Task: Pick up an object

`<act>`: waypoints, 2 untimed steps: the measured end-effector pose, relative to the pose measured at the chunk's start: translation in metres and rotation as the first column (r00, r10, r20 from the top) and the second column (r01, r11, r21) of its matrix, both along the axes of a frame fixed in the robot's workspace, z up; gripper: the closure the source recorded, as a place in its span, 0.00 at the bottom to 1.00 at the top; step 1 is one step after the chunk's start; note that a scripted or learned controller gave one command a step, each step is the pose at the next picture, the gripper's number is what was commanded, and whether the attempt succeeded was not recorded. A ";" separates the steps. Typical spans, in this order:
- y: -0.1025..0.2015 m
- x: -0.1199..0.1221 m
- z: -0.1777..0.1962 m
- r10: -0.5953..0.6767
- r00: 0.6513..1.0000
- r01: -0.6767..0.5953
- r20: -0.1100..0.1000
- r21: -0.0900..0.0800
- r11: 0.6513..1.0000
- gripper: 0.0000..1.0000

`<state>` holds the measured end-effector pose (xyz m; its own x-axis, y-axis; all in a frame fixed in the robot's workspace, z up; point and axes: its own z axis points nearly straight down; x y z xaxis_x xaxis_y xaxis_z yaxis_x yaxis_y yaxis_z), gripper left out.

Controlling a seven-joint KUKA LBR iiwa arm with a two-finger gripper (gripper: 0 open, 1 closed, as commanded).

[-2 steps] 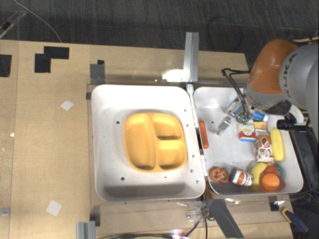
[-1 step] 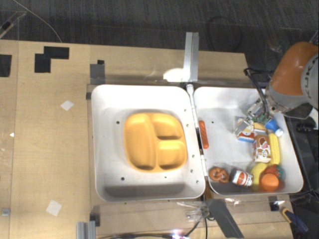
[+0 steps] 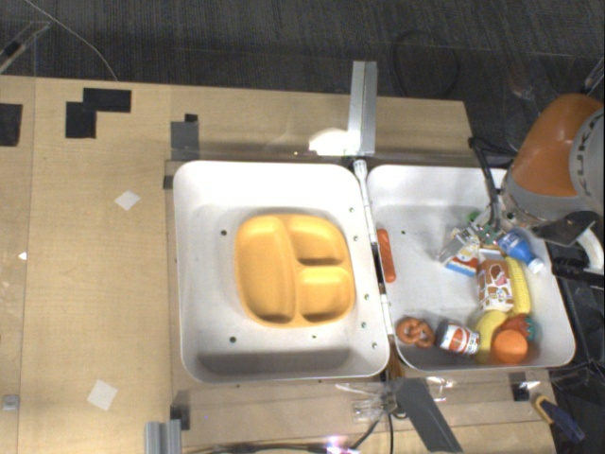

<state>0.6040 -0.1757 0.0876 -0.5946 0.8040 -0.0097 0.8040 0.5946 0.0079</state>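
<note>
The right bin [image 3: 416,197] holds a cluster of toy groceries along its right side: a small carton [image 3: 462,254], a blue bottle [image 3: 521,250], a red and white packet [image 3: 492,286], a corn cob [image 3: 518,287], an orange [image 3: 510,346], a can [image 3: 459,339] and a pretzel [image 3: 413,330]. An orange sausage [image 3: 385,255] lies against the bin's left wall. My gripper [image 3: 490,221] reaches in from the right and hangs low over the carton and the blue bottle, at the top of the cluster. The arm's orange band [image 3: 558,145] is above it.
The left bin [image 3: 198,253] holds a yellow divided tray [image 3: 291,266] in its middle. A metal post [image 3: 363,107] stands behind the seam between the bins. The upper left part of the right bin floor is bare.
</note>
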 end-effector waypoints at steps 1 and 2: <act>0.002 0.004 0.010 0.010 1.000 -0.010 0.006 0.000 1.000 1.00; 0.049 -0.031 0.087 -0.283 0.959 0.283 -0.009 0.003 0.959 1.00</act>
